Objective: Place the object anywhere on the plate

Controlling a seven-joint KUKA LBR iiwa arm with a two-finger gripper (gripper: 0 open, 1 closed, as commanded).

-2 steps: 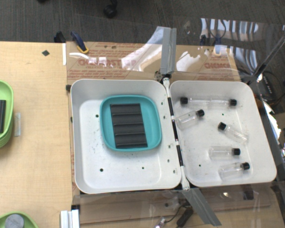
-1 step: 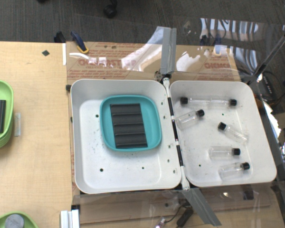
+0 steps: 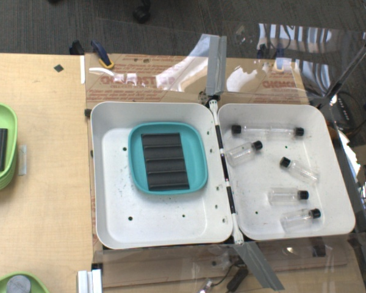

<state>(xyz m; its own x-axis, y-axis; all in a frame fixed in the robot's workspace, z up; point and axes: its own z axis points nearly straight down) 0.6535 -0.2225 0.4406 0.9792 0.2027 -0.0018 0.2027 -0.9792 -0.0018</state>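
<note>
A teal square plate (image 3: 198, 163) lies in the left white bin (image 3: 110, 182), with a dark grey ribbed block (image 3: 165, 160) resting on its middle. The right white bin (image 3: 329, 163) holds several clear plastic vials with black caps: one long vial (image 3: 268, 130) at the back, one (image 3: 244, 151) near the divider, one (image 3: 297, 170) in the middle, one (image 3: 287, 195) lower down and one (image 3: 300, 218) near the front edge.
A stack of green plates (image 3: 6, 182) with a dark block on top sits at the left edge of the wooden bench (image 3: 43, 237). Cardboard and clear plastic sheeting (image 3: 171, 75) lie behind the bins. A grey post (image 3: 215, 66) stands at the back between the bins.
</note>
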